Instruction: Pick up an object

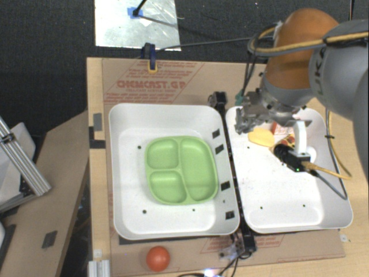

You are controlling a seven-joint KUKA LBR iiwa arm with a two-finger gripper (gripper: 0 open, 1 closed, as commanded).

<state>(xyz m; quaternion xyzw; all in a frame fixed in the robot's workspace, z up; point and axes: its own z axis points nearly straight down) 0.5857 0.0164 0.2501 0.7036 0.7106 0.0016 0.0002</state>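
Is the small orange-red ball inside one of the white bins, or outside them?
Outside. The small orange-red ball lies on the brown board beside the near rim of the white bin holding the green tray.

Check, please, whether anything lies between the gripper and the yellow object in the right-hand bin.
Nothing visible does. The gripper is close beside the yellow object in the right-hand bin, with no item between them. A red-and-white thing lies beyond the yellow object, out of the way.
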